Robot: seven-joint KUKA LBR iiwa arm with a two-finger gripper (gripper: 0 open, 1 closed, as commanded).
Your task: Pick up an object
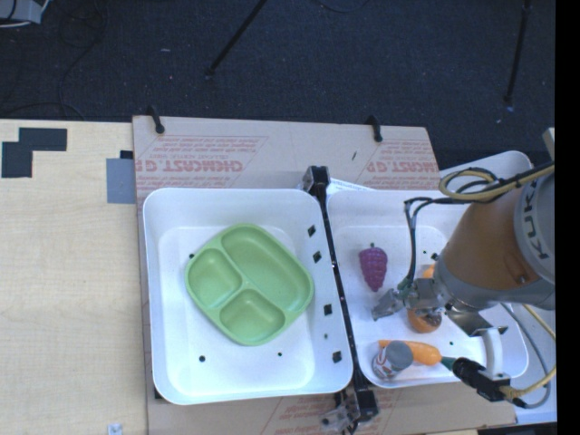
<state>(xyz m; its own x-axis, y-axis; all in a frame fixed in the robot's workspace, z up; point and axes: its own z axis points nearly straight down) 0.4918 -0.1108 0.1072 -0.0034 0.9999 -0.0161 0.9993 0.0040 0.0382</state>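
Beside the pincer (391, 304), purple grapes (372, 266) lie just up-left, apart

A divided plate (249, 284) lies in the left bin (172, 333); grapes (372, 266) and carrot (421, 352) in the right bin (362, 207).

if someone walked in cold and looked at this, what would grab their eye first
Most likely the green divided plate, lying alone in the left bin, bright against the white. Next, the grey and orange arm reaching in from the right over the right bin, its gripper low among small items. There, a purple grape bunch lies near the middle, and an orange carrot beside a small grey can sits at the near edge.
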